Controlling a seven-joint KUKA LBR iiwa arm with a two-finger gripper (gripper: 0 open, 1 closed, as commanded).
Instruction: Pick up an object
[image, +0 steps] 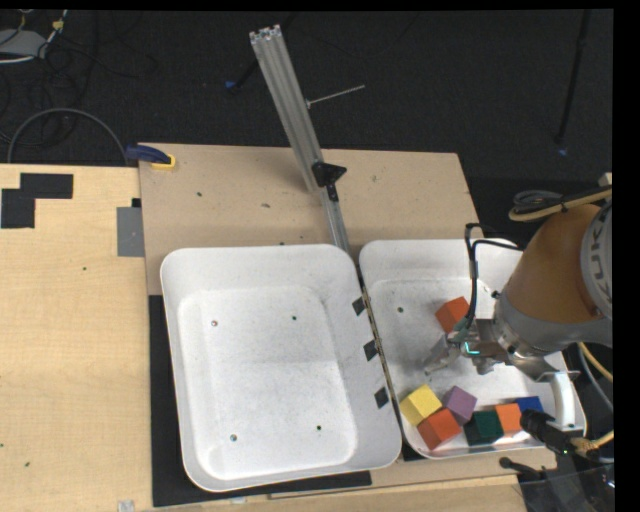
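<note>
Several coloured blocks lie in the right bin (420, 262). An orange block (452, 312) sits alone near the bin's middle. Along the front wall cluster a yellow block (421, 402), a purple block (461, 401), a red block (438, 428), a green block (484, 427), a second orange block (509, 416) and a blue block (529, 405). My gripper (458, 362) hangs low over the bin floor, just in front of the lone orange block and behind the purple one. It is open, with nothing between its fingers.
The left bin (200, 270) stands beside the right one, sharing a divider with black clips (371, 350). An aluminium rail (296, 120) slants up from the bins' back edge. The arm's grey and orange body (560, 285) covers the right bin's right side.
</note>
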